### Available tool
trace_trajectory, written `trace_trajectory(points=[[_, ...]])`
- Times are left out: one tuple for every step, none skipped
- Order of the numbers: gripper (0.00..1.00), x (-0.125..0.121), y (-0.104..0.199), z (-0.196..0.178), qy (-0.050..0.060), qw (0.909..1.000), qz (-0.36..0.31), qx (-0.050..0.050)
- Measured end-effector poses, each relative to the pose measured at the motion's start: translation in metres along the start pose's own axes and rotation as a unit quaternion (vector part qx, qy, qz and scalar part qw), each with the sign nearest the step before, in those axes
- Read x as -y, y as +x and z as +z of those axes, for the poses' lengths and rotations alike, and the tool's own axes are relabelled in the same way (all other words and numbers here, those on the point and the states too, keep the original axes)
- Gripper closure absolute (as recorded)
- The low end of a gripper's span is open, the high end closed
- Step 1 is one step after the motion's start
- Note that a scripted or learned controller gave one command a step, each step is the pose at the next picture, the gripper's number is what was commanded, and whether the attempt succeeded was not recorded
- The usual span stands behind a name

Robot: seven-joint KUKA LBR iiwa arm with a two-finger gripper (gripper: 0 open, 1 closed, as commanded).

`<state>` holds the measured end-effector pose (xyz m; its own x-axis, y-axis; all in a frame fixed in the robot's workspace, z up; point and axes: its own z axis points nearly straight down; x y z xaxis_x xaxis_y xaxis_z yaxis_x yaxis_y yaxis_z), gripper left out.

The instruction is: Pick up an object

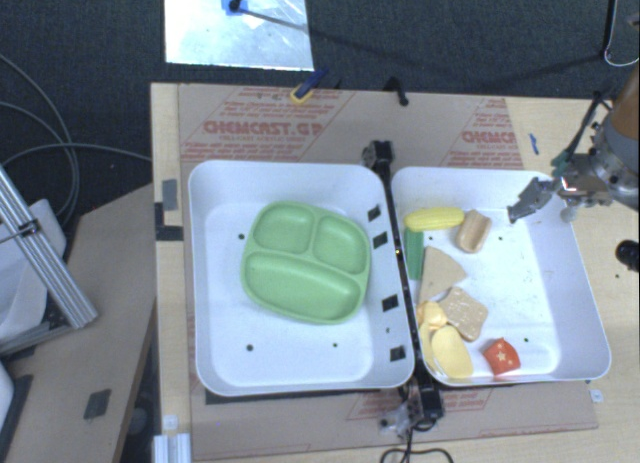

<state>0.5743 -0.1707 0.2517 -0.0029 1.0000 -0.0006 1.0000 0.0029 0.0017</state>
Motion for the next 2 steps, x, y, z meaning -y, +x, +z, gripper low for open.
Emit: trace_trajectory(points=[[0.00,0.059,0.053,0.094,0.006,1.0000,0.000,-0.003],[0.00,0.088,0.150,0.066,0.001,1.0000,-0.005,-0.003]])
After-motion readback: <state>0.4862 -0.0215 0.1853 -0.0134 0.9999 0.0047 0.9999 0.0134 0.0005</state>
